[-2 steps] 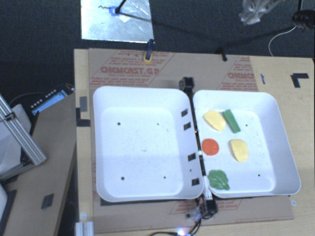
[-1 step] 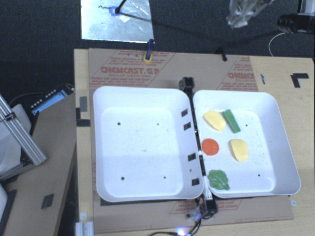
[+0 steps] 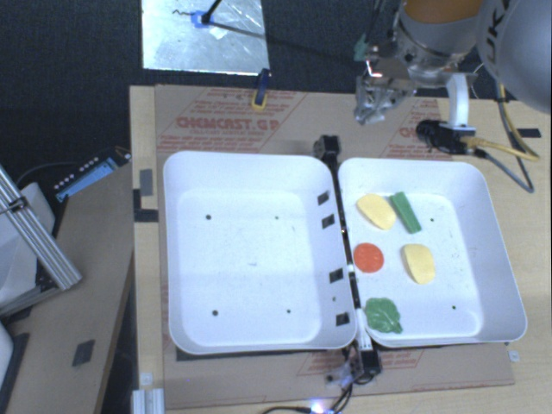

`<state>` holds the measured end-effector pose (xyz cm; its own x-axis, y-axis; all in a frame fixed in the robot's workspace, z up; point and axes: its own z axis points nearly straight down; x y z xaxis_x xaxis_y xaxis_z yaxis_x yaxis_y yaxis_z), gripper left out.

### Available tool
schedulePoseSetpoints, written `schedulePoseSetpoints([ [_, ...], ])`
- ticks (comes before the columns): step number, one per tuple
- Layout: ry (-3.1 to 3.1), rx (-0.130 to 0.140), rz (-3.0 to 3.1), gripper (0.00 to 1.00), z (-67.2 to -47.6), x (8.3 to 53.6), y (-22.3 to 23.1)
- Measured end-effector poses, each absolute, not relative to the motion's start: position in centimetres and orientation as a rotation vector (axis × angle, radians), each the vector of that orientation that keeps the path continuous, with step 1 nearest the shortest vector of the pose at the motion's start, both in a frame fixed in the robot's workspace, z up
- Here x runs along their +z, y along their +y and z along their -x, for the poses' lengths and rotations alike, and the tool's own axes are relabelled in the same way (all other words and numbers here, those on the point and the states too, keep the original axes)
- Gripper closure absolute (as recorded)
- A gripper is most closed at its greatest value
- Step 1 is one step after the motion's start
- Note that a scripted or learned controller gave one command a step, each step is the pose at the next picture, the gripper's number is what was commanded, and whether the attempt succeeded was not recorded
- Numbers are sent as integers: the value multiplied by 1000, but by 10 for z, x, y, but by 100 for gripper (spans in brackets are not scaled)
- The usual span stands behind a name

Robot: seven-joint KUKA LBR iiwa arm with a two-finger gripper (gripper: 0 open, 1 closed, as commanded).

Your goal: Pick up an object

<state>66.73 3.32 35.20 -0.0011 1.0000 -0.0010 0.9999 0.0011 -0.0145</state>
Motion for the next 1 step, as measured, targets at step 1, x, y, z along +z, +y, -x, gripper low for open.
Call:
schedulePoseSetpoints([
  [1,-2232,-13,2220,100,-657,446,49],
])
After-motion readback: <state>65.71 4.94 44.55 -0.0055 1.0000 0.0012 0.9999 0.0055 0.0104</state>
